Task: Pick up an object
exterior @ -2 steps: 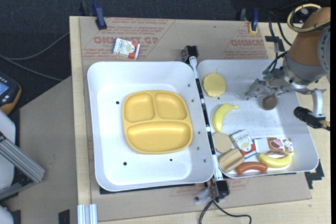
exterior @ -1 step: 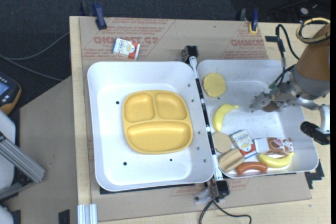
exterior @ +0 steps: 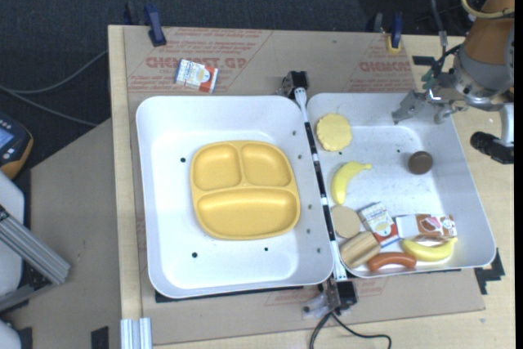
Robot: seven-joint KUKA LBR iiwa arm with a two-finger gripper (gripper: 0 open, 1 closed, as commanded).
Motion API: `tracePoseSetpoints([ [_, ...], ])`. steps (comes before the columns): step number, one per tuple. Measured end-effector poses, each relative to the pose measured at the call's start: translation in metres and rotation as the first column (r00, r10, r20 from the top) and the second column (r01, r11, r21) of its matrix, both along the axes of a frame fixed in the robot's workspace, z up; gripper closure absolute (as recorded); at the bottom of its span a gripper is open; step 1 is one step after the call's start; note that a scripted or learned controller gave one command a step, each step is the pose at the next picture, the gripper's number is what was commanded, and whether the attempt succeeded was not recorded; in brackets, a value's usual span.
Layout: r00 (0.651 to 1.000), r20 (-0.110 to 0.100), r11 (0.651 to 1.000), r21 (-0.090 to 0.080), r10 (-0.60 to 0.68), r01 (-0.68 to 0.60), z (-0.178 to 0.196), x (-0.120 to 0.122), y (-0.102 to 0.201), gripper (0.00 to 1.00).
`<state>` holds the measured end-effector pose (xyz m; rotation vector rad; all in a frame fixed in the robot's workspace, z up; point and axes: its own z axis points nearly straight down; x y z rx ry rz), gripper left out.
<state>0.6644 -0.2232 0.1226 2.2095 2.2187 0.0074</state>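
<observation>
The gripper (exterior: 421, 104) sits at the upper right with thin metal fingers spread wide, holding nothing. Below it in the right bin (exterior: 466, 176) lies a small round brown ball (exterior: 420, 163).

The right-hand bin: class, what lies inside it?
Inside the right-hand bin: a round yellow cookie, a small banana, a brown ball, and a heap of toy food at the near end, whose lower pieces are partly covered.

One fixed camera hangs above the table (exterior: 245, 53) and looks down at a slant, far enough back to take in both white bins (exterior: 163, 176) side by side, some dark floor beyond, and the arm (exterior: 490, 53) entering from the right.
</observation>
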Motion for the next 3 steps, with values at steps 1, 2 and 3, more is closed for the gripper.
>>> tracePoseSetpoints([
  [1, 1.0, -0.012, 1.0, 0.013, -0.001, 0.001, -0.039, -0.055, 0.007, 0.0],
  [2, 1.0, -0.008, 1.0, 0.006, -0.001, 0.001, -0.027, -0.053, 0.005, 1.0],
  [3, 1.0, -0.014, 1.0, 0.007, -0.004, 0.004, 0.009, -0.141, 0.051, 1.0],
])
